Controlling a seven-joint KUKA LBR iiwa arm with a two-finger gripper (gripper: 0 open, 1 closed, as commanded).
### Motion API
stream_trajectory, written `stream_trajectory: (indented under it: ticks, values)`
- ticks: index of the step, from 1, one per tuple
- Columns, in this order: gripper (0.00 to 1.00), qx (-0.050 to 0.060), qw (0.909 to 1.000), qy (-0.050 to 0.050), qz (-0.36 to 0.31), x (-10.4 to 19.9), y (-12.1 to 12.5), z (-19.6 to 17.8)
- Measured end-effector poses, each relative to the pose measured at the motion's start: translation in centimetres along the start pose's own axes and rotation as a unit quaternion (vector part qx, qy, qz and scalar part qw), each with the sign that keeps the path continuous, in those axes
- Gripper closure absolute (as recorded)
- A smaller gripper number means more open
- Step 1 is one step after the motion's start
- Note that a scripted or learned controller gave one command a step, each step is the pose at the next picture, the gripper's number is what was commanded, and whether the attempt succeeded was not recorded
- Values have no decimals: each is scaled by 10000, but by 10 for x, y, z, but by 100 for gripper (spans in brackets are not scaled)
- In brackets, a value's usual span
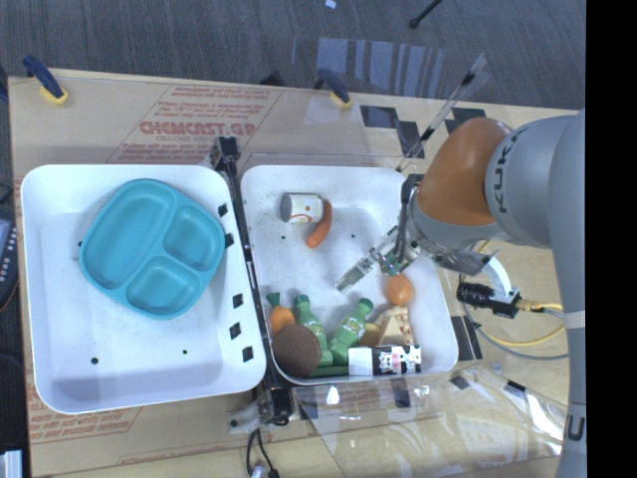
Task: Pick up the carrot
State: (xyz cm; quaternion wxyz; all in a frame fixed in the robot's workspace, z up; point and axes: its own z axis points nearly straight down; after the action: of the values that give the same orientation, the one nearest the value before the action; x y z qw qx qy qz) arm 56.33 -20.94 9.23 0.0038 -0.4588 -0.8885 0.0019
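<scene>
The carrot [318, 229], a short orange stick, lies tilted on the floor of the right bin [264, 257] in its back half, touching a grey and white cylinder [297, 206]. My gripper [370, 263] hangs over the middle of the same bin, a little to the right of the carrot and nearer the front. It is open, with nothing between its fingers, and it is clear of the carrot.
A round orange fruit [399, 290] lies just below the gripper. Green bottles [348, 329], a brown ball [296, 348], a small orange piece [283, 318] and a black and white box [396, 359] crowd the front of the right bin. The left bin [50, 357] holds a blue divided plate [152, 246].
</scene>
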Motion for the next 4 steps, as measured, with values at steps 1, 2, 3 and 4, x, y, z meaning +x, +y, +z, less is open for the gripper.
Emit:
stream_trajectory:
  ticks: [1,2,3,4]
  values:
    - [100,24,10000,1,-54,0,1,-10]
    - [0,25,10000,0,-53,0,1,-10]
    - [100,44,9999,1,-115,0,2,-19]
    - [0,48,9999,0,-116,0,2,-19]
